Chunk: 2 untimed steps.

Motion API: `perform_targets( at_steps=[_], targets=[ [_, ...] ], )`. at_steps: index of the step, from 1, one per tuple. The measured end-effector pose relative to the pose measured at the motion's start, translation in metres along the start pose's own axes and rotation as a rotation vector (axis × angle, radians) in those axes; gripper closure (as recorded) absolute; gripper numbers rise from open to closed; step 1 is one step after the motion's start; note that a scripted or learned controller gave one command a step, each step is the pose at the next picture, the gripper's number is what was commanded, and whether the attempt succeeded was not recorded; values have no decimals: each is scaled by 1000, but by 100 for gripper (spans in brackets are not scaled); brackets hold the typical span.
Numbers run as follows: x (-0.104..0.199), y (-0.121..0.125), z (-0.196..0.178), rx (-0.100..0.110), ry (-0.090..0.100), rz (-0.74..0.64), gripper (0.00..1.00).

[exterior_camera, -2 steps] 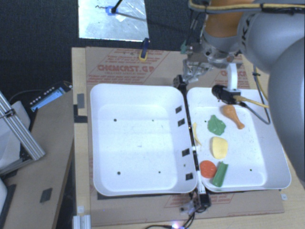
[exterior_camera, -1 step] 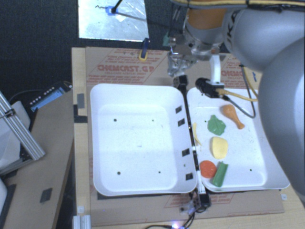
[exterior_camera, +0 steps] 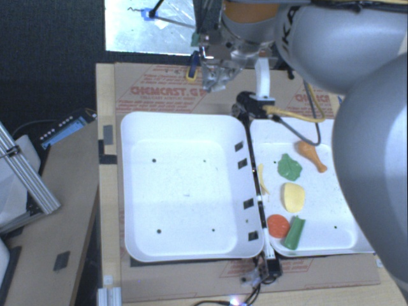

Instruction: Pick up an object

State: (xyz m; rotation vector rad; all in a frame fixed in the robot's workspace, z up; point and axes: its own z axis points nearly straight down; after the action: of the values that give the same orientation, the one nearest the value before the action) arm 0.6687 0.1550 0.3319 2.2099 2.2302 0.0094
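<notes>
Arm (exterior_camera: pixel 357 75): grey, with an orange band, reaching in from the right and covering the far right part of the tabletop (exterior_camera: pixel 159 88).
Jaws (exterior_camera: pixel 213 75): raised over the far edge of the tabletop, beyond both bins; whether they stand wide or narrow cannot be told, and nothing is seen between them.
Left bin (exterior_camera: pixel 137 190): white, shallow, on the left half of the tabletop.
Right bin (exterior_camera: pixel 338 231): white, touching the left bin along the middle divide; partly hidden by the arm.
Orange drumstick-shaped piece (exterior_camera: pixel 311 154): far part of the right bin.
Green leafy piece (exterior_camera: pixel 289 167): just beside the drumstick, nearer the divide.
Yellow piece (exterior_camera: pixel 293 197): middle of the right bin.
Red piece (exterior_camera: pixel 277 225): near corner of the right bin, by the divide.
Green stick (exterior_camera: pixel 294 233): touching the red piece on its right, tilted.
</notes>
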Motion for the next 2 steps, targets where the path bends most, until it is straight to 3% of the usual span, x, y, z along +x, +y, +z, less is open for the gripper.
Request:
perform_targets(
  at_steps=[1, 2],
  targets=[
    [4, 1, -40, 0, -1, 3, 100],
    [-26, 0, -25, 5, -4, 10, 100]
  ],
)
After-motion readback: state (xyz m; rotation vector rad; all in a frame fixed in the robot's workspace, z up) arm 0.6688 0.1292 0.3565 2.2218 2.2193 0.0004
